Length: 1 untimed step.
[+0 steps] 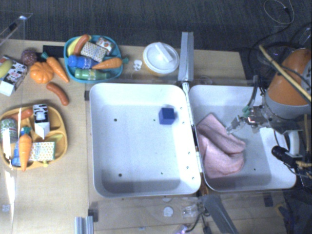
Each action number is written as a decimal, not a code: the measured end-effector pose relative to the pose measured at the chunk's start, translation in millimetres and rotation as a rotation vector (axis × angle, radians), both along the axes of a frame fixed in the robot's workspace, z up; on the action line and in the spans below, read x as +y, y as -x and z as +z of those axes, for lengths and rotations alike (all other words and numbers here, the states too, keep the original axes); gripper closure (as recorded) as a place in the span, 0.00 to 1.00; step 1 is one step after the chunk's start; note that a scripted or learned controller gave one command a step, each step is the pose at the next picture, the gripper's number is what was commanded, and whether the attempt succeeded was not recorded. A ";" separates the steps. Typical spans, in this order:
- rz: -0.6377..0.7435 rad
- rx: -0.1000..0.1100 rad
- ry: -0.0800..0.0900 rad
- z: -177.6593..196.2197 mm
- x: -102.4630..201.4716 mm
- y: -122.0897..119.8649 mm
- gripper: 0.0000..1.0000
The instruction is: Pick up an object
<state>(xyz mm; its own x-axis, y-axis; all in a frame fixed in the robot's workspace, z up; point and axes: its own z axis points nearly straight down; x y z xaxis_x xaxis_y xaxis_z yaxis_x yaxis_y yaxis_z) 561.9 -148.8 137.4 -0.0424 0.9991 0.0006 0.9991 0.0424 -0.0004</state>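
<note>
A small blue cube point(167, 115) lies in the left bin point(112, 179), near its upper right corner. A crumpled pink cloth point(220, 145) fills the left half of the right bin point(273, 179). My gripper point(239, 122) hangs over the right bin, just above the cloth's upper right edge. Its thin fingers point left toward the cloth and stand slightly apart, and nothing is between them. The grey arm with its orange band point(290, 84) comes in from the right.
Left of the bins stand a yellow plate point(58, 130) and a blue bowl point(92, 74), both with toy food. A toy pumpkin point(41, 72), carrot and sausage lie loose. A white lidded container point(160, 57) sits behind the bins. Cables hang at the right.
</note>
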 end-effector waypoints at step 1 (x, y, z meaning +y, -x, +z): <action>0.136 -0.006 0.001 -46.3 24.9 -20.8 0.00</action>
<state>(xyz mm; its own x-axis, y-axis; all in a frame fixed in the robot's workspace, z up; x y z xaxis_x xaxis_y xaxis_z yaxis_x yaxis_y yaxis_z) 582.7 -123.9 91.0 -0.1774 0.9841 -0.0008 0.9841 0.1774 0.0058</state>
